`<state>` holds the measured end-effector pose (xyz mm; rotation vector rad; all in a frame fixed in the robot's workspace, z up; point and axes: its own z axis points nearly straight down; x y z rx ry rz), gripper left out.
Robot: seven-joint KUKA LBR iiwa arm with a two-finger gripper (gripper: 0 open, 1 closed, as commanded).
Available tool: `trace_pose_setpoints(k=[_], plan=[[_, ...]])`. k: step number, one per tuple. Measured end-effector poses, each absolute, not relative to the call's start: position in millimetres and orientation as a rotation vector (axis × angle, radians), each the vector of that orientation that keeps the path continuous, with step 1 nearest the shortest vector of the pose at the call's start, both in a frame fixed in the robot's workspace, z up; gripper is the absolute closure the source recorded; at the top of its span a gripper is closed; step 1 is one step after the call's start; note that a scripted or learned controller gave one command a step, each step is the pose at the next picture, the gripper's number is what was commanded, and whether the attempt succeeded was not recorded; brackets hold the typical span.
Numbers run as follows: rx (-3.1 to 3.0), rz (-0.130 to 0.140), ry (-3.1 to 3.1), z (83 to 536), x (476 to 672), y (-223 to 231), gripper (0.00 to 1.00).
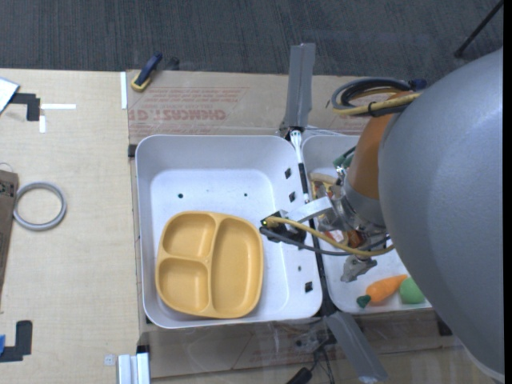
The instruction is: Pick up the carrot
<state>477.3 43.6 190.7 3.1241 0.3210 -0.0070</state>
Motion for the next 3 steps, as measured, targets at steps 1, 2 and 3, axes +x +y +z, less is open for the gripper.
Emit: trace_pose_setpoints(k=[1,2,3], plan=[[3.109,-0.007,0.438,226,538.3,61,0.00],[3.124,-0.011,0.335,190,533.6,-55,0.00],[3.116,-0.010,0.406,191,503.2,3,0.00]])
